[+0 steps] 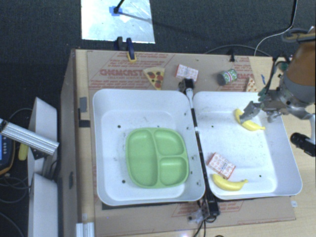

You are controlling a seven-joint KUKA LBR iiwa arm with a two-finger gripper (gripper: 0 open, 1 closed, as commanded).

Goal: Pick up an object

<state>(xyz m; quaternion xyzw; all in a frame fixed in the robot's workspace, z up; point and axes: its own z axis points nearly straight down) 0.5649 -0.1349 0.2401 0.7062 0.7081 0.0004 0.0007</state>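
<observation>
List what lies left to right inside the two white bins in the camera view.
Green divided plastic plate → red-and-white patterned packet → yellow toy banana at the near edge → second yellow banana by the gripper.

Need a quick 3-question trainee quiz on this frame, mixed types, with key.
1. True or false: the green divided plate lies in the right bin.
2. Multiple choice: which thing lies nearest the end effector? A) the toy pizza slice B) the upper banana C) the small can
3. Fill in: the red-and-white packet lies in the right bin, just above the lower ____.

Key: 1 false, it lies in the left bin; 2 B; 3 banana.
</observation>
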